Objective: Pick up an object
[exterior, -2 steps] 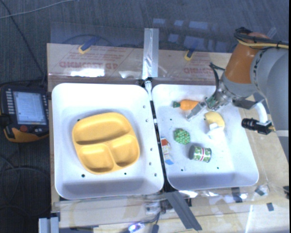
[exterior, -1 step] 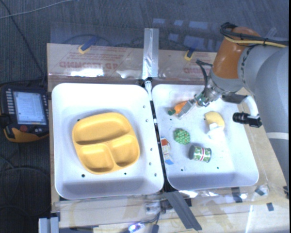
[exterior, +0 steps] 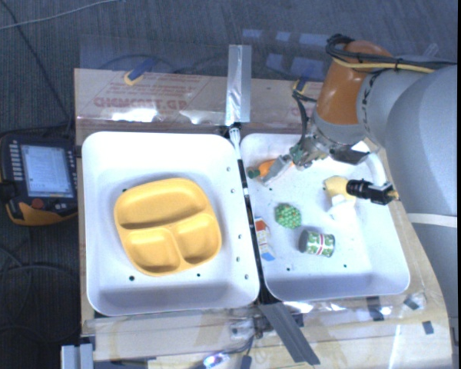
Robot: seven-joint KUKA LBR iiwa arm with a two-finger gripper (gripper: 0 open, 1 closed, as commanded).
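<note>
We see a glossy yellow tray point(exterior: 167, 225), a bumpy green ball point(exterior: 287, 216) and a can point(exterior: 317, 243); we cannot tell the pincer's point(exterior: 301, 155) state.

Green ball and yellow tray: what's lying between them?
In the camera view, the bins' adjoining rims separate the green ball from the yellow tray, plus bare white floor.

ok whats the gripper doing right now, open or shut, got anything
Gripper: cannot be told. It sits low in the right bin, right at the orange object near the bin's top left; no object is clearly seen between its tips.
</note>
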